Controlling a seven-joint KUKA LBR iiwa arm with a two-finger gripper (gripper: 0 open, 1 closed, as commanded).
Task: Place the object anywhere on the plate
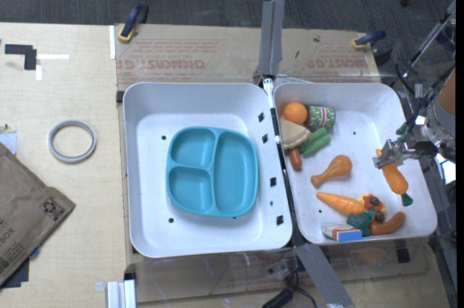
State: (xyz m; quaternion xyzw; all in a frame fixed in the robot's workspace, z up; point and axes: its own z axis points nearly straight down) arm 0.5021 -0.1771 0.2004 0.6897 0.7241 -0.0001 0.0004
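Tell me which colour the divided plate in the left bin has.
The divided plate is plain turquoise blue, clearest in the camera view.

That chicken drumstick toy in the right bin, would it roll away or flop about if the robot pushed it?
The drumstick looks like moulded plastic, so probably stiff and light. Its fat rounded end and thin handle suggest a push would swing it round, not roll it straight. The smooth, glossy-looking surface may slip between fingers. It lies apart from the long carrot, so nothing props it.

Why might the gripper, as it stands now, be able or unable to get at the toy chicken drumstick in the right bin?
Probably able: the toy chicken drumstick lies in the open, nothing over it, and the gripper, which seems shut on a toy carrot, is just to its right.
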